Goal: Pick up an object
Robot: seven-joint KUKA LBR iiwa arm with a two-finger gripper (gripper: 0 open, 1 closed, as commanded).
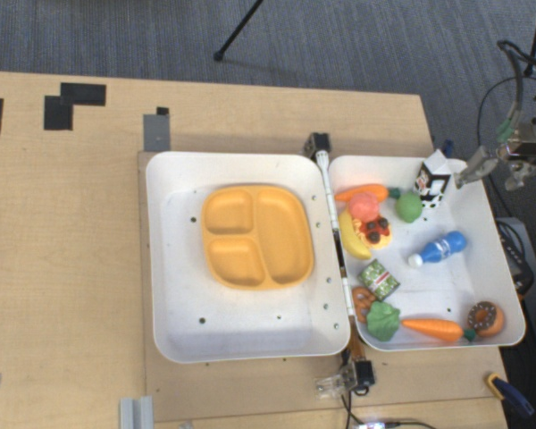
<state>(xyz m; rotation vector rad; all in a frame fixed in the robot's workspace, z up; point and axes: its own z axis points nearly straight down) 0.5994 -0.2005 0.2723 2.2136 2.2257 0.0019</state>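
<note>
Hand (518, 155) cut off at right edge beside milk carton (432, 186), grip state indiscernible, pretzel (364, 300) half-hidden by lettuce (383, 320)

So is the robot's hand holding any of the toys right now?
No toy shows in the grey two-finger gripper. It hangs past the right white bin's far corner, beside the black-and-white carton. Its fingers are too blurry to judge.

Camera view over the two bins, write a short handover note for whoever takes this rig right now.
Tool: at the right bin's far right corner, beside the black-and-white toy carton; nothing seen held.
Right bin holds the toys: blue plastic bottle, orange toy carrot, green round toy.
Left bin holds a yellow divided plate.
Done: nothing picked.
Left: grasp and lift one object.
</note>
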